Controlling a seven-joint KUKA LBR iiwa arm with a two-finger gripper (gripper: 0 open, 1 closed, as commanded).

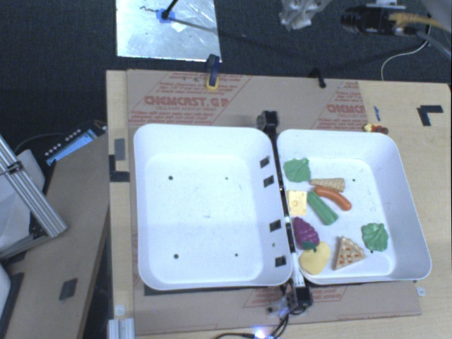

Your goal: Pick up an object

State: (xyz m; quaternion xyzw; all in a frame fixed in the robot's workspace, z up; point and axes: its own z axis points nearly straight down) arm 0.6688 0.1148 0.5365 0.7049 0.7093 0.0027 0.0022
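Observation:
The right bin [399, 189] holds several toy foods. A green leafy piece [297, 169] lies at its upper left, with a tan bread piece [329, 184] and an orange sausage [333, 197] beside it. Below these sit a yellow cheese square [297, 203], a green cucumber [322, 208], purple grapes [306, 232], a yellow fruit [315, 258], a pizza slice [347, 253] and a second green leaf [375, 236]. My gripper [302, 7] hangs blurred at the top of the view, high above and behind the bins, with nothing seen in it.
The left bin [205, 210] lies beside the right one, with black clips [272, 182] along the shared wall. A blue-and-yellow clamp [212, 73] and a silver sheet [168, 20] sit behind it. A metal rail [25, 189] stands at far left.

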